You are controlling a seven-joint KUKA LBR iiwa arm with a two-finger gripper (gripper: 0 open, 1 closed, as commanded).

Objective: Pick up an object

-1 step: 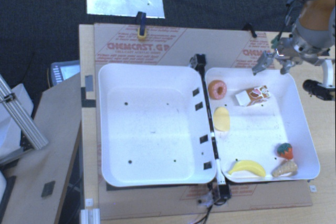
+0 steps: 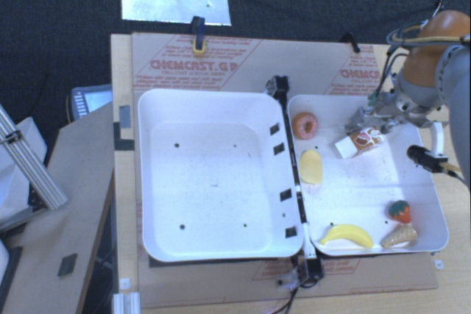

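Hovering: the jaws hang over the right bin's far side, directly above a small white and orange carton.
Jaws state: cannot tell; they may touch the carton.
Beside the jaws: a pink doughnut to the left, apart.
Farther off: a yellow oval piece by the divider.
Farthest: banana, strawberry and a tan cone along the near rim.
Beyond the divider: the left bin on the counter.

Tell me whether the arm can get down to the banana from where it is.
Probably yes. The banana lies alone near the right bin's front wall, nothing on top of it, and the end effector hovers over the same bin. The wall close by may crowd a grasp.
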